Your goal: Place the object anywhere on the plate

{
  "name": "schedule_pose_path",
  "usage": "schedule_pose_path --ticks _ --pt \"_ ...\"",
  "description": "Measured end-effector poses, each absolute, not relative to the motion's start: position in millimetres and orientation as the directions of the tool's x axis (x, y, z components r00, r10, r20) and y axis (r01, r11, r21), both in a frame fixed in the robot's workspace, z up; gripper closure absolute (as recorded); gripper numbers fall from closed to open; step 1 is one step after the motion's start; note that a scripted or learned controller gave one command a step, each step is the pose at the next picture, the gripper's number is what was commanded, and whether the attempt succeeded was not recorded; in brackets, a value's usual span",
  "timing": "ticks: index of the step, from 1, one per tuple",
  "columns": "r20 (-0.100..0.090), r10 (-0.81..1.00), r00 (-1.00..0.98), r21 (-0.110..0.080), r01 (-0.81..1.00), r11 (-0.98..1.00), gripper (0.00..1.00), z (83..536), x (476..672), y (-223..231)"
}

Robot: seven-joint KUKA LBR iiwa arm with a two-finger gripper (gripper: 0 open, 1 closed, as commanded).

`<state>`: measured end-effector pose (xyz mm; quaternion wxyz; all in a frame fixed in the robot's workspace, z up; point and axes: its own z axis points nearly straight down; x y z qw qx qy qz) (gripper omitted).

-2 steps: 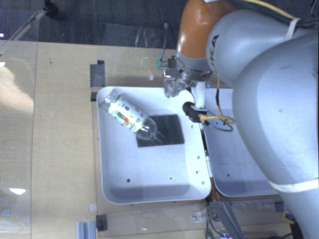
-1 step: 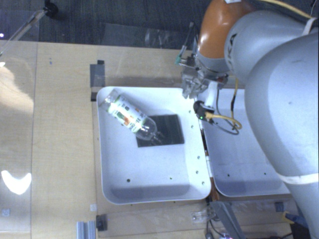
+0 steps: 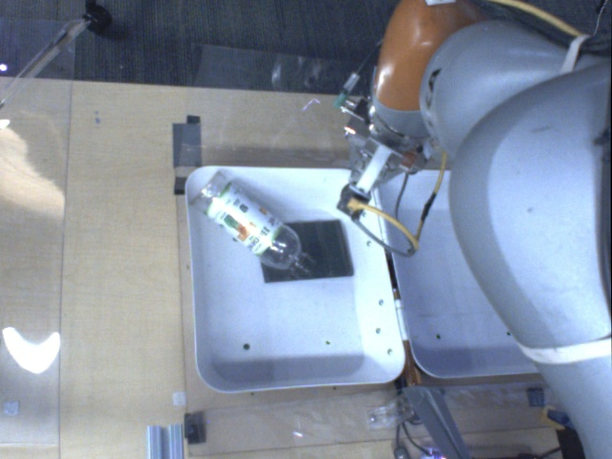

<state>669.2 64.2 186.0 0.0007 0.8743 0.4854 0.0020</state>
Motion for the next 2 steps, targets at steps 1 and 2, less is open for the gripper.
schedule_pose_path --ticks 1,2 --pt "0.004 0.733 0.680 0.002 0.733 -0.680 1.00 186.2 662.6 101.7" --pt "0.002 0.561 0.828 0.001 0.561 -0.828 1.00 187.5 663.1 57.3"
